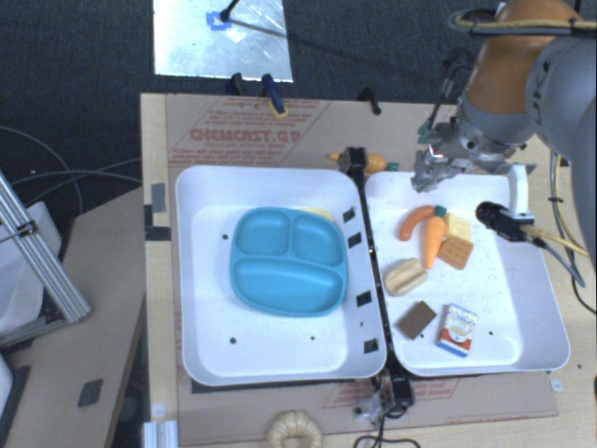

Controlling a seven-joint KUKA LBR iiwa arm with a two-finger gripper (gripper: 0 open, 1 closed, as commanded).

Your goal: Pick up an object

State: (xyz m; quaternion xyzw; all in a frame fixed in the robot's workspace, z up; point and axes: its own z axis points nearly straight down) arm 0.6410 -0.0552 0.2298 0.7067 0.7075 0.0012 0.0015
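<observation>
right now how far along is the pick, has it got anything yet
Nothing looks done yet: the end effector hangs over the upper left corner of the right bin with no item between its fingers. In hand is only the approach. All items lie in the bin: sausage, carrot, cracker, bread roll, brown block, small carton. Choosing, grasping and lifting one are left.

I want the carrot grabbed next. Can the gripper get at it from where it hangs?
Probably yes: the gripper hangs above the right bin's far edge, and the carrot lies uncovered, though a sausage and cracker crowd it.
</observation>
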